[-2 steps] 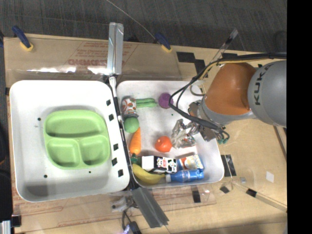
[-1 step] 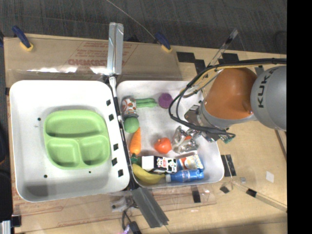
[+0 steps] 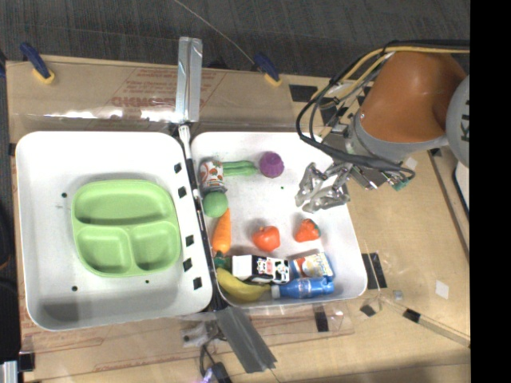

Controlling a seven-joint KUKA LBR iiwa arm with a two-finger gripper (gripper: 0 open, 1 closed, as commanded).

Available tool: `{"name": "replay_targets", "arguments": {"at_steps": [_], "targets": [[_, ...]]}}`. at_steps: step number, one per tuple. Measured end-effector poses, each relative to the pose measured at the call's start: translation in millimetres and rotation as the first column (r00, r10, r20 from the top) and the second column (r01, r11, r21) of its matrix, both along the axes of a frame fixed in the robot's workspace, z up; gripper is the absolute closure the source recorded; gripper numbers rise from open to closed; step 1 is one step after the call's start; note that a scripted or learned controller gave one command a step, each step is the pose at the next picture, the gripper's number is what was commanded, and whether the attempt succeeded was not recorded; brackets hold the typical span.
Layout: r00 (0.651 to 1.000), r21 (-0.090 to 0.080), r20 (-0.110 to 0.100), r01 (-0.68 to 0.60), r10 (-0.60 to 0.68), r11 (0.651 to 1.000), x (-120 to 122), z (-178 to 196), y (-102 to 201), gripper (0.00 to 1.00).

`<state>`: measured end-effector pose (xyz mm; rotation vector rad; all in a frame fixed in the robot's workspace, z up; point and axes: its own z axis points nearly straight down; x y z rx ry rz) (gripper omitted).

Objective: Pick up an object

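Observation:
My gripper (image 3: 321, 192) hangs over the right part of the right bin (image 3: 347, 250), its metal fingers pointing down with nothing seen between them. Just below it lies an orange strawberry-like piece (image 3: 306, 230), and to that one's left a red tomato-like piece (image 3: 267, 237). A purple ball (image 3: 272, 163) sits up and left of the gripper, beside a green stalk (image 3: 239, 167). Along the bin's left side lie a small can (image 3: 211, 175), a green ball (image 3: 215, 204) and a carrot (image 3: 222, 230). At the front lie a banana (image 3: 239, 287), a cow-print carton (image 3: 271, 268) and a blue bottle (image 3: 307, 286).
The left bin (image 3: 40, 214) holds a green divided plate (image 3: 124, 227). A metal divider bar (image 3: 189, 78) stands at the back between the bins. Cables loop above the gripper near the orange wrist band (image 3: 411, 94).

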<state>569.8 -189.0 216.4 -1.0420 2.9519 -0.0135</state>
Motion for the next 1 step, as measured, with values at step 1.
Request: {"name": "replay_targets", "arguments": {"at_steps": [1], "targets": [[0.995,0.007,-0.014,0.097,-0.097,0.995,58.0,-35.7,48.3,1.00]]}}
